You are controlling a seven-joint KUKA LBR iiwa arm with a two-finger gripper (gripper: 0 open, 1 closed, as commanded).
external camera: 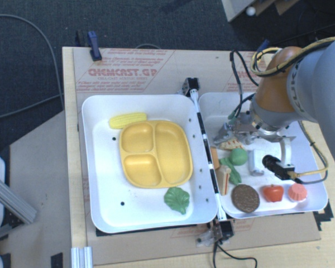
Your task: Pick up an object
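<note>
My gripper is low in the right bin, at its left side, under the arm's orange band. Directly below it lie a tan cracker-like piece and a green round toy. Further down are an orange carrot beside a green leafy piece, a brown round patty, a red tomato and a pink-orange piece. I see nothing lifted by the gripper.
The left bin holds a yellow divided plate, a corn cob at its upper left and a green lettuce piece below. A ridge separates the bins. A black cable crosses the right bin.
</note>
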